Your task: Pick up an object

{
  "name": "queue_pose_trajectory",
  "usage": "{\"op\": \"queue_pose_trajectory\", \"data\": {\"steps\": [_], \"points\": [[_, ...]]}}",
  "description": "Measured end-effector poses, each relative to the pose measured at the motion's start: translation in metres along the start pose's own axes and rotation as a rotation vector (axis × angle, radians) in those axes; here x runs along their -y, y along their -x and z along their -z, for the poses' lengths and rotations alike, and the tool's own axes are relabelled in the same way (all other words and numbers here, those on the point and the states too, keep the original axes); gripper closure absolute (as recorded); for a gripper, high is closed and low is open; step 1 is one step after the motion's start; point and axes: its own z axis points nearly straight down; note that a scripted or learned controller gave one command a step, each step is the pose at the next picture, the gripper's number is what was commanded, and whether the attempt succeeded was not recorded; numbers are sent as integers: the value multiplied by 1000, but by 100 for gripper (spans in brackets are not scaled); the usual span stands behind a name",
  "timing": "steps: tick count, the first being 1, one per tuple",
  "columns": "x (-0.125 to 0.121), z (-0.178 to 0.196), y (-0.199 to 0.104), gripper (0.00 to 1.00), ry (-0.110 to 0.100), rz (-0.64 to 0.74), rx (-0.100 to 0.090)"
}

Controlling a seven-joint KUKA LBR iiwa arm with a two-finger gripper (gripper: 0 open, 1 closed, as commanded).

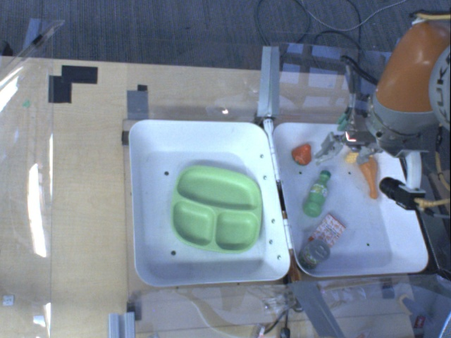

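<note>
In the right bin (402, 255), my gripper (346, 149) hangs over the far part, its fingers spread open with nothing held. A small yellow piece (351, 158) lies just below it. A red-orange toy fruit (302, 153) sits to the left of the gripper, and an orange carrot (370, 177) lies to the right. A green bottle (317, 193) lies nearer the bin's middle. A red-and-white packet (329, 229) and a dark round can (314, 253) rest toward the front.
The left bin (151, 189) holds a green divided plate (215, 208). A metal divider (268, 90) runs between the bins at the back. The arm's orange band (416, 62) and a black cable fitting (394, 189) overhang the right bin's right side.
</note>
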Motion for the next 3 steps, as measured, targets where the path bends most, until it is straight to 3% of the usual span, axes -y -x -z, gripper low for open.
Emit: {"op": "queue_pose_trajectory", "data": {"steps": [1,2,3], "points": [[8,-122,-2,0,-1,95,0],[6,-110,-3,100,6,96,0],[44,22,-43,100,5,33,1]]}}
